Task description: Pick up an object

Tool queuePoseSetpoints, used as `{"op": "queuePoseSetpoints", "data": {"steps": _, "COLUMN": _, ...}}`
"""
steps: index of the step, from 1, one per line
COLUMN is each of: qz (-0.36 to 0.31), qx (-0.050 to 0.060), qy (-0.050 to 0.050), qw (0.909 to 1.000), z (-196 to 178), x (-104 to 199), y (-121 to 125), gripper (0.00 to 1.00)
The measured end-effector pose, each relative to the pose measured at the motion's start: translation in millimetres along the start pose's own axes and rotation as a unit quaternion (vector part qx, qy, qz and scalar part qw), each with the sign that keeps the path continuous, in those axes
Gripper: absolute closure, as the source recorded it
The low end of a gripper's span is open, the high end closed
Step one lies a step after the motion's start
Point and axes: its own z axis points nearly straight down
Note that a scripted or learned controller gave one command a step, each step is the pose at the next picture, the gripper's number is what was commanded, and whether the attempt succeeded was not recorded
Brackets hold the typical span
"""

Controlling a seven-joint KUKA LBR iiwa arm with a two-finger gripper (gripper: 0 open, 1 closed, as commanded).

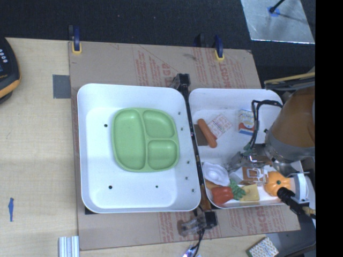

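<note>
Reaching into the right bin (230, 96), the gripper (242, 161) is hovering by a white lump (215, 172); its fingers are seemingly spread, gripping nothing.

Divided plate (145, 139) in left bin (91, 194) — sausage (207, 133) in right bin (225, 95).

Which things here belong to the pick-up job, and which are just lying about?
Job:
end effector, low in the right bin
hot dog
orange
tomato
white packet

Lying about:
green tray in the left bin
blue clamps
grey tape
</note>
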Motion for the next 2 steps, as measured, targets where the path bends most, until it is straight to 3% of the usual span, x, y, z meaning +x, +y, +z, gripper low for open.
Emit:
{"op": "queuePoseSetpoints", "data": {"steps": 1, "qz": 0.0, "qx": -0.013, "qy": -0.004, "qw": 0.9999, "z": -3.2, "x": -32.9, "y": -17.6, "gripper": 0.0}}
{"op": "queuePoseSetpoints", "data": {"steps": 2, "qz": -0.005, "qx": -0.01, "qy": -0.003, "qw": 0.9999, "z": -2.8, "x": 5.4, "y": 54.5, "gripper": 0.0}}
